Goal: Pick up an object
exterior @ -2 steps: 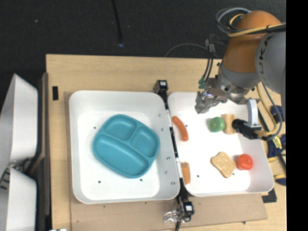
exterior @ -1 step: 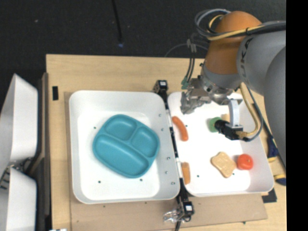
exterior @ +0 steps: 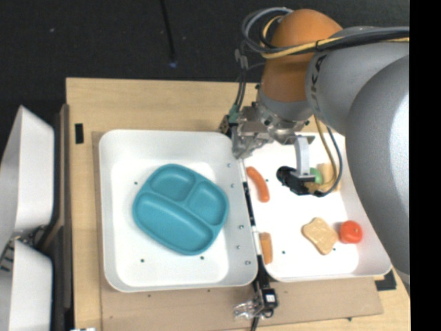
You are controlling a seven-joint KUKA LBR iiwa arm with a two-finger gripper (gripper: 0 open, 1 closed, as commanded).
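1. We see the gripper (exterior: 242,143) poised over the far rims where the two bins meet. We cannot tell whether it is open or closed.
2. The shared rims run from under the gripper toward the near edge of the view. Bare white floor lies open toward the view's right of that line.
3. The left bin (exterior: 124,171) holds one teal divided plate (exterior: 180,209). It sits nearer us and toward the view's left of the gripper, well apart, with bare floor all around.
4. In the right bin (exterior: 296,212), an orange sausage-shaped piece (exterior: 258,183) lies just nearer us than the gripper, close to the dividing rim.
5. A second orange piece (exterior: 265,247) lies farther along that rim, beside the wall.
6. A toast slice (exterior: 320,235) and a red round thing (exterior: 351,232) sit just beside each other, well apart from the gripper.
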